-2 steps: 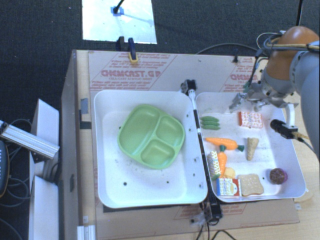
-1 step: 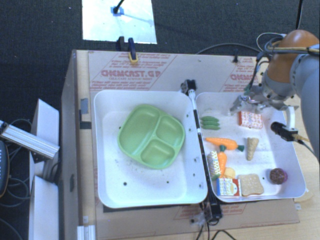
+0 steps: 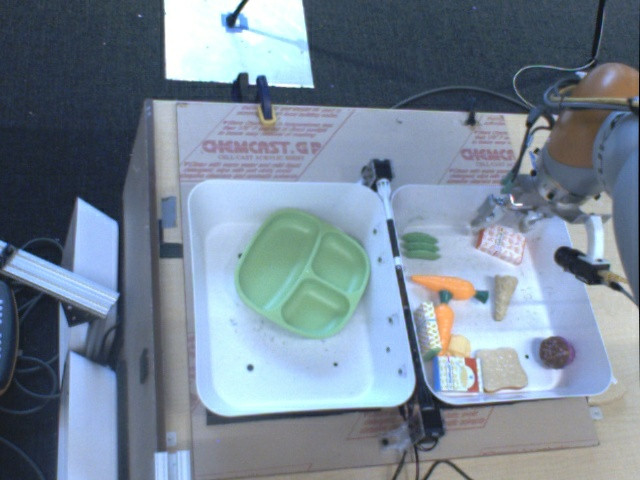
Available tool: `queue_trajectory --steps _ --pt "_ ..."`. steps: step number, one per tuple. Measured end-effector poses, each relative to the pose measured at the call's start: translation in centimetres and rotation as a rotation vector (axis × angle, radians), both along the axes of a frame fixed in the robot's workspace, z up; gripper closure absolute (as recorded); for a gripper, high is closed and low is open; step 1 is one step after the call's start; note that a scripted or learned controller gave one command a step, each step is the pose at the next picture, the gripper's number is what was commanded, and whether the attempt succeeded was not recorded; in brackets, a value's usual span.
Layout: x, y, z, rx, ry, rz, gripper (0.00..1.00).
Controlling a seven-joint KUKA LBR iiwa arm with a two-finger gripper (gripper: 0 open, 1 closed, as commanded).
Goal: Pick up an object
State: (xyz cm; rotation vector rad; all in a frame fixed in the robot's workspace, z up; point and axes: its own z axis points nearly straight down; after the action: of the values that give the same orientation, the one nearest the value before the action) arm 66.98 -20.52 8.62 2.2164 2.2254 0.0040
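Two-finger gripper point(image 3: 508, 206) hangs just above the red-and-white snack packet point(image 3: 500, 243); finger state cannot be told. Risk: flat packet slips, grasp fails.

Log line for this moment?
gripper above red-white packet, right bin | nothing seen held | green plate in left bin

The grey arm with the orange band point(image 3: 600, 118) is running off the right edge. Its claw point(image 3: 510, 208) is showing too small and blurred to read. The small red-and-white packet point(image 3: 500, 243) print is appearing illegible.
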Motion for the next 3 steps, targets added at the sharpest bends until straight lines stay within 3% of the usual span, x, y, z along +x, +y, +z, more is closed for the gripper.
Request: queue_trajectory --steps 1,2,3 --pt "0.0 6.1 -0.1 -0.001 -0.001 0.001 0.00" --pt "-4.6 6.4 -0.2 -0.002 0.001 -0.002 0.00" --pt "0.0 8.1 -0.1 -0.002 -0.001 0.000 0.00"
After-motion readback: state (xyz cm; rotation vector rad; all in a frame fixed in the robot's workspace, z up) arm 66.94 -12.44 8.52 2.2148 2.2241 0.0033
